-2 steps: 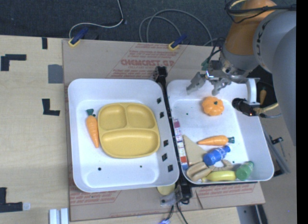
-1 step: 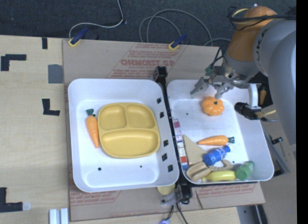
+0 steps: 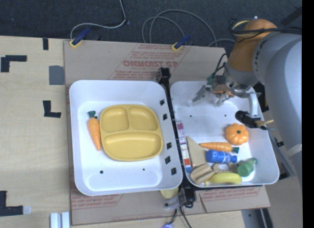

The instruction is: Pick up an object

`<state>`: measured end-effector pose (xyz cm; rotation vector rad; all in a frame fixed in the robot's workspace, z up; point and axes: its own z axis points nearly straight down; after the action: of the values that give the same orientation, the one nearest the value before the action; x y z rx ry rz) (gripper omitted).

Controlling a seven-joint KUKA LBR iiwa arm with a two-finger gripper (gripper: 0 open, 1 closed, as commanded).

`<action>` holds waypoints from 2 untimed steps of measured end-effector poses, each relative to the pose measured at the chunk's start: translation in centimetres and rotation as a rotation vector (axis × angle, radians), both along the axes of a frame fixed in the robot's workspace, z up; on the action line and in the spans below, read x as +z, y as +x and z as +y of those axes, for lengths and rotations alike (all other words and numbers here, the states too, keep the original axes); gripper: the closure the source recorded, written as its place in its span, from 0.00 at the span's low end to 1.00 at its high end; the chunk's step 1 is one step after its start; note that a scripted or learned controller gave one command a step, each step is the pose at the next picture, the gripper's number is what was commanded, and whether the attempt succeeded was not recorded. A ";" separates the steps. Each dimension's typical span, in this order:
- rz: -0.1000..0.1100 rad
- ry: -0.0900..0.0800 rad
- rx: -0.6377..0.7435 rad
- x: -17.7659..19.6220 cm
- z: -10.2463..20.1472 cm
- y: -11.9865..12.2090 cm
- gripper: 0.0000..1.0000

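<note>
Camera view, tool (image 3: 210, 93) seemingly open, empty, pumpkin (image 3: 237, 134) well below-right, apart.

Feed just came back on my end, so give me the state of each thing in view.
hand: open, holding nothing, above the right bin
yellow plate: flat in the left bin
left carrot: lying beside the plate
pumpkin: upright
blue bottle: lying down
banana: lying down

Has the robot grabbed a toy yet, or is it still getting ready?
Done: the arm has reached over the right bin. In hand: nothing I can see; the gripper sits above the bin's bare top part. Left: the pumpkin, carrot and banana all lie in the bin, so the pick is still to come.
</note>
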<state>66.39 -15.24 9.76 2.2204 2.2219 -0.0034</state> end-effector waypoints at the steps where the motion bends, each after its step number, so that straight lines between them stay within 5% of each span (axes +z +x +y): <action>1: -0.001 -0.002 -0.006 4.1 -5.8 -5.4 0.00; 2: -0.005 -0.001 -0.001 -1.3 -6.1 -10.0 0.00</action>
<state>56.36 -21.32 8.45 2.2188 2.2172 0.0008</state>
